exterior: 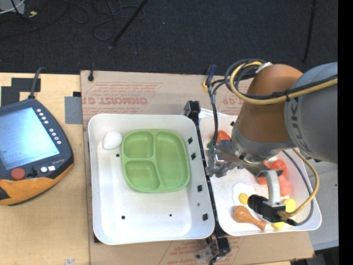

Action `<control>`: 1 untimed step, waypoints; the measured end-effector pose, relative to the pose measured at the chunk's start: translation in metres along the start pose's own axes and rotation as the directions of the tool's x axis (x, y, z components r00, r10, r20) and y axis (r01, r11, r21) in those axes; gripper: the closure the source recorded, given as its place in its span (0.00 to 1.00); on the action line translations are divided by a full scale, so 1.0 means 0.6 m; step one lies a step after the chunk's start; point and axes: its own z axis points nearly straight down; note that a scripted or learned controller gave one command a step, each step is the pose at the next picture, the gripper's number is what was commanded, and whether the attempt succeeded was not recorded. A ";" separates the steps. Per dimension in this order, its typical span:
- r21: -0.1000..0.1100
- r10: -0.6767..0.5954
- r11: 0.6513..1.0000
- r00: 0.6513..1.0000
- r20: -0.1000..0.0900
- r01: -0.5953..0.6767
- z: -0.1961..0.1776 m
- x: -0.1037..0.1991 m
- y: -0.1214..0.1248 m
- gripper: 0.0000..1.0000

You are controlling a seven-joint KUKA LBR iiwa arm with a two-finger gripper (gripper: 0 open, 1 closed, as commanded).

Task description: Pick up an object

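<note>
Seen from above, the arm [270, 109] hangs over the right bin [227, 195], with its gripper [219, 160] near the bin's left wall. Whether the gripper is open or closed cannot be told. Red toys [280, 176] and a brown drumstick [247, 215] lie in this bin. The left bin [143, 225] holds a green plate [155, 160] and a white egg [112, 140].

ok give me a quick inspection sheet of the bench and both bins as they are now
surface: bench bearing the view-left white bin and the view-right white bin, side by side
job's things: green three-compartment plate and white egg-shaped object in the left bin; brown drumstick-shaped toy and orange-red pieces in the right bin, partly hidden by the arm
clutter: nothing seen
grippers: gripper low over the right bin near the divider; whether it holds anything cannot be told
cables: yellow and black cables looped at the wrist; loose cables on the floor
surroundings: teach pendant on the bench, view-left
</note>
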 end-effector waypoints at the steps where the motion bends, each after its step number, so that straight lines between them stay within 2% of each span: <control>1: 0.003 0.000 1.000 1.000 0.001 0.000 0.032 0.008 0.002 1.00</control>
